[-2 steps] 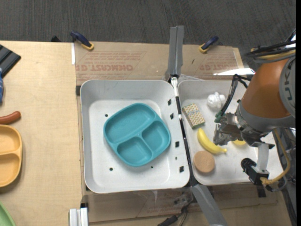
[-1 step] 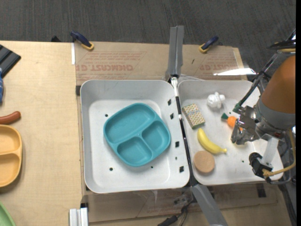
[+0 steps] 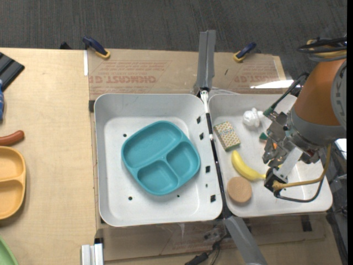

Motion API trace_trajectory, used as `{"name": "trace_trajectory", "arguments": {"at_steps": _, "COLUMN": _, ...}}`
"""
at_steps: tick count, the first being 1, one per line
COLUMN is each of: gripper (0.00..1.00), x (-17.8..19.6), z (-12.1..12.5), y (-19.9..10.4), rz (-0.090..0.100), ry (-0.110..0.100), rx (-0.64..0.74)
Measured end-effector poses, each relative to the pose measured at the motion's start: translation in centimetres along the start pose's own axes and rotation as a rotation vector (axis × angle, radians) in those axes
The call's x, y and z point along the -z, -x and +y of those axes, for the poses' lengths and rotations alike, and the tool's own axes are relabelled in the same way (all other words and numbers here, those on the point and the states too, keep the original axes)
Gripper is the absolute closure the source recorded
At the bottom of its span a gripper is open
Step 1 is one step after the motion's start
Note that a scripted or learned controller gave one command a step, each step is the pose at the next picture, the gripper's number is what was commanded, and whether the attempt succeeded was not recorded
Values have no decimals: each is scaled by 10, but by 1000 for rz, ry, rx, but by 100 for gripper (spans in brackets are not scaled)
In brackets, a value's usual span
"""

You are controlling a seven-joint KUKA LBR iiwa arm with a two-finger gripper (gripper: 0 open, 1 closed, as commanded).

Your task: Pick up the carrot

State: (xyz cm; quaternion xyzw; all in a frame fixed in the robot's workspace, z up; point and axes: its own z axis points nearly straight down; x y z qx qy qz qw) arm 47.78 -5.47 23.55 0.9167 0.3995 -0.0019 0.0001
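**Gripper low in the right bin, carrot not surely in sight**

Camera view: the gripper [image 3: 274,150] hangs low over the right half of the right bin [image 3: 276,212], tilted toward the near wall. Its pose reads as a reach for something under or beside it. Whether it is clenched or released cannot be told from this slant. The carrot [image 3: 265,138] is a guess at best: a small orange fleck sits at the gripper's left edge, too small to name with any confidence.

The other things lie to the gripper's left. A banana [image 3: 245,169] is near it, a round tan disc [image 3: 239,190] lies just beside the banana's near end, a small packet [image 3: 227,135] sits by the dividing wall, and a white crumpled lump [image 3: 252,118] is toward the far wall.

Room is tight to the left. The bare floor lies under and to the right of the gripper, and straight up looks the safest way out.

The left bin [image 3: 99,148] holds a teal divided plate [image 3: 160,158] (well apart from the work).
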Motion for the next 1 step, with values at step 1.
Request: {"name": "trace_trajectory", "arguments": {"at_steps": 1, "gripper": 100, "x": -22, "z": -6, "y": -48, "rz": -1, "ry": -1, "rx": -184}}
